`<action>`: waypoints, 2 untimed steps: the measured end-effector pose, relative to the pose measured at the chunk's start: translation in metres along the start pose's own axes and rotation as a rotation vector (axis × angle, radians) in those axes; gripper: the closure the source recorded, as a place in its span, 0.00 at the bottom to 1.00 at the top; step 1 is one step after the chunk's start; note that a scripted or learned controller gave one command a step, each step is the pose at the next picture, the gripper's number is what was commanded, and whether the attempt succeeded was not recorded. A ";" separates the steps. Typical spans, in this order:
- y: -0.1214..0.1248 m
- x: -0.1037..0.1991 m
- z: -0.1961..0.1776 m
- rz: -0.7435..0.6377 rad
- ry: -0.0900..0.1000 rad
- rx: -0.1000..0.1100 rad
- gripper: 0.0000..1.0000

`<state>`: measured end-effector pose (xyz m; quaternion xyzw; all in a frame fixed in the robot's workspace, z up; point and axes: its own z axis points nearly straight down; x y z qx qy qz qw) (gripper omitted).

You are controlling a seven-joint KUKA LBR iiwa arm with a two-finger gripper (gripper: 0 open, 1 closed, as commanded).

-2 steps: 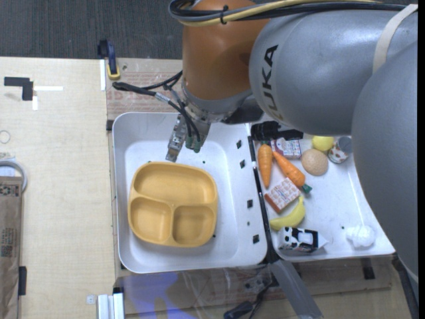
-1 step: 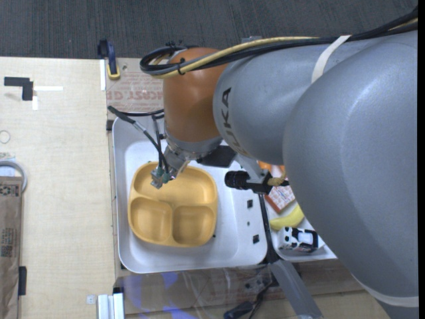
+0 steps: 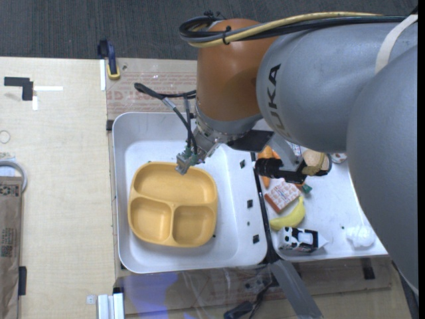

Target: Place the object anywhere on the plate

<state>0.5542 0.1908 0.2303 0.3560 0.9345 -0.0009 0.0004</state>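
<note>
Two shallow white bins sit side by side in the lower middle of the frame. The left bin (image 3: 126,178) holds a yellow plate (image 3: 174,205) divided into three compartments — one long section along the top and two smaller ones below. The plate lies toward the bin's left and lower part; bare white floor shows along the bin's right side and in a strip above the plate, so there is open room on those two sides, while the plate's left rim runs close to the bin's left wall. The right bin (image 3: 335,208) is mostly covered by the grey arm (image 3: 345,65), which fills the upper right of the frame with its orange band (image 3: 229,65) just above the wrist. In what shows of the right bin lie a banana (image 3: 292,214), a small printed packet (image 3: 282,193) just above it, an orange piece (image 3: 269,161) near the dividing wall, a black-and-white item (image 3: 295,239) below the banana and a white lump (image 3: 360,236) at the far right. The gripper (image 3: 184,161) hangs over the upper rim of the plate, near the top edge of the long compartment; whether its tips touch the rim I cannot tell. The tips are small and blurred — I cannot tell how they stand or whether anything sits between them. Which thing is meant for the plate cannot be told; the plate's compartments show plain yellow.
</note>
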 end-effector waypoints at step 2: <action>-0.035 0.055 0.042 -0.132 0.002 0.002 0.00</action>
